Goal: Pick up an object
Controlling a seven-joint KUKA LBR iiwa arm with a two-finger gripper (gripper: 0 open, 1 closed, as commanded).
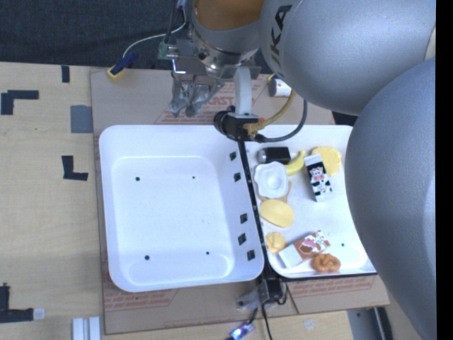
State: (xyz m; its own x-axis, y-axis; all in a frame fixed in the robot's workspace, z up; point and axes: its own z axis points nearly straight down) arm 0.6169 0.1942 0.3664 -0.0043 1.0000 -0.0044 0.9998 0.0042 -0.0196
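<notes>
much of the right bin (354,190) hidden behind the arm (368,62); claw (188,105) pressed together, pinching nothing visible

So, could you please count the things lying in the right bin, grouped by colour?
Yellow: 4 – banana, round piece, oval, small lump
White: 2 – cup, flat tray
Black-and-white: 1 – carton
Black: 1 – block
Brown: 1 – pretzel
Red-and-white: 1 – packet
Total: 10

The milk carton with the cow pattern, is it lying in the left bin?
No, the milk carton lies in the right bin, beside the banana.
</notes>
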